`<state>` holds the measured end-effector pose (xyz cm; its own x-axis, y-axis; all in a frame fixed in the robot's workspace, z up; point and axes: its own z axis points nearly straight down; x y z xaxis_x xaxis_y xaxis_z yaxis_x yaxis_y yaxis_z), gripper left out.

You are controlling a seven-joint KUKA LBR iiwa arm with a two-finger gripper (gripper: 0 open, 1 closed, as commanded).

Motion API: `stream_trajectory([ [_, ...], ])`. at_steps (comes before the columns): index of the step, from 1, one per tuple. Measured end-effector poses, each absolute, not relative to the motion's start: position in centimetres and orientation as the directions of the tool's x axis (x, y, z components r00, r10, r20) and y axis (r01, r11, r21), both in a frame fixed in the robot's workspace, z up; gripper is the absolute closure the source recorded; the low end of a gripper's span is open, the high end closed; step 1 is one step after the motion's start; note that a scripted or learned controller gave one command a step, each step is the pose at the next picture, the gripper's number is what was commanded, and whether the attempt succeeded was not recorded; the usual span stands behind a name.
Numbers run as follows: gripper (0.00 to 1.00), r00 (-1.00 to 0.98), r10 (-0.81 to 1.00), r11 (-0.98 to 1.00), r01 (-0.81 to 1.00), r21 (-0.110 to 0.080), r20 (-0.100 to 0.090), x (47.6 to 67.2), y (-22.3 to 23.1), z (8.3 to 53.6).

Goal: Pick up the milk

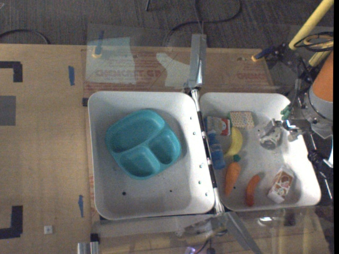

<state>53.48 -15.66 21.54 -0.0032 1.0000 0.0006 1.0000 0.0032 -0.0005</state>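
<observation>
- White and slightly tilted, the milk (281,185) was a small carton with a red-and-brown picture on its face, lying near the front right corner of the right bin (303,157).
- Above it, towards the bin's right side, the gripper (271,135) hung low over the white floor, well apart from the carton; nothing showed between its metal parts, and whether they were spread or closed could not be told.
- Beside the carton, to its left, lay an orange-red sausage-shaped piece (252,189), and further left a carrot (231,178) with a green top.
- A banana (235,141) lay just above the carrot, with a blue bottle-like item (215,151) along the bin's left wall.
- At the back of that bin sat a small red-and-white packet (218,125) and, next to it, a square speckled cracker-like tile (241,119).
- Left bin (106,194) held a teal divided plate (143,143) with three compartments, set at a slant near its middle.
- Both bins rested side by side on a tan bench (42,157) marked with blue tape strips (71,75).
</observation>
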Motion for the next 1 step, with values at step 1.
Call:
stream_trajectory([
  [1,0.00,0.022,1.000,-0.022,1.000,-0.001,0.000,47.85,-19.70,12.39],
])
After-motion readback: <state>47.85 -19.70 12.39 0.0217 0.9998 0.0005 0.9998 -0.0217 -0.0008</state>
